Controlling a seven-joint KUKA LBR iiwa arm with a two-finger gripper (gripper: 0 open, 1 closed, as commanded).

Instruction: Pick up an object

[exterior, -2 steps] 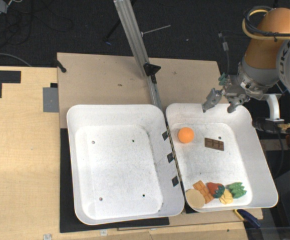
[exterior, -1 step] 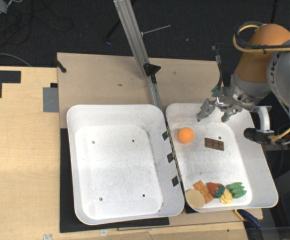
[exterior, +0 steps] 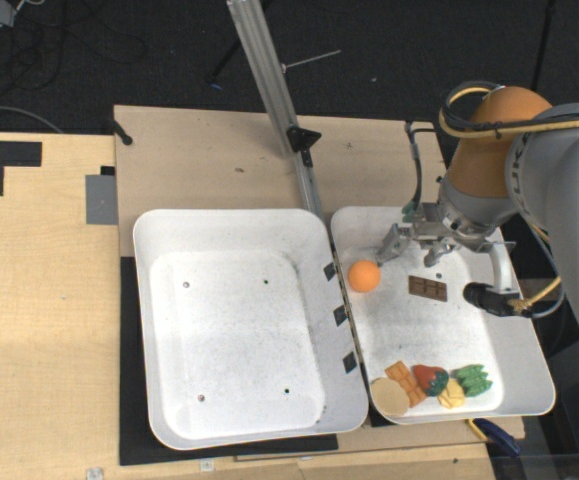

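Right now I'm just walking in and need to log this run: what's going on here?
A grey arm with an orange band reaches from the right over the right bin. Its claw hangs above the bin's upper part, holding nothing. An orange ball and a brown block lie just below it; a cluster of small toys sits at the near edge.

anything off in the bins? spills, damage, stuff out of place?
Nothing stands out. The orange ball and brown block lie apart in the right bin, and the small toys are bunched at its near edge, all inside the rim. The tool hangs over the bin's far end.
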